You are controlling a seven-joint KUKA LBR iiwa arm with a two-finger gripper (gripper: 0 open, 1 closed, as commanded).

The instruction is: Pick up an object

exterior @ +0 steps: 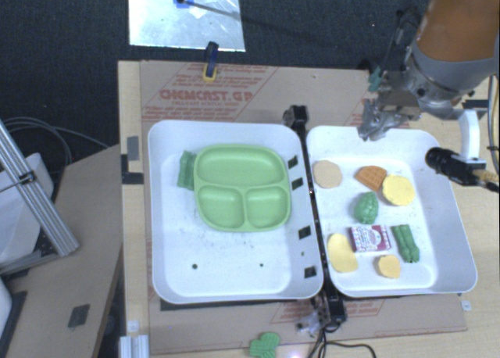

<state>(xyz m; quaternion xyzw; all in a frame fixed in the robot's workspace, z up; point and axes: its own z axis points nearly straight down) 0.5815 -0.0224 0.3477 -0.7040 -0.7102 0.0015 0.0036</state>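
Your gripper (380, 123) hangs over the far rim of the right bin (449, 259), and nothing shows between its fingers; whether they are spread or closed I cannot tell from this slanted view, so treat the pick as not yet done. Everything you might take lies nearer the camera than the gripper, down in that bin: a tan round piece (327, 173) just below and to its left, an orange waffle-like piece (372, 177) almost directly below it, a yellow disc (398, 190) beside that, then a green leafy lump (366, 208), a small red and white box (369, 238), a green pickle-shaped piece (405, 242), a pale yellow piece (341, 252) and a small orange-yellow piece (388, 266) farthest from it. By my judgement the whole descent, closing and lift remain. Well off to the gripper's left, the left bin (168, 263) holds a green divided tray (239, 187). Both bins sit on a cardboard sheet (234, 91) over the bench, with dark carpet (62, 36) beyond and a shiny foil square (184, 3) lying on it.
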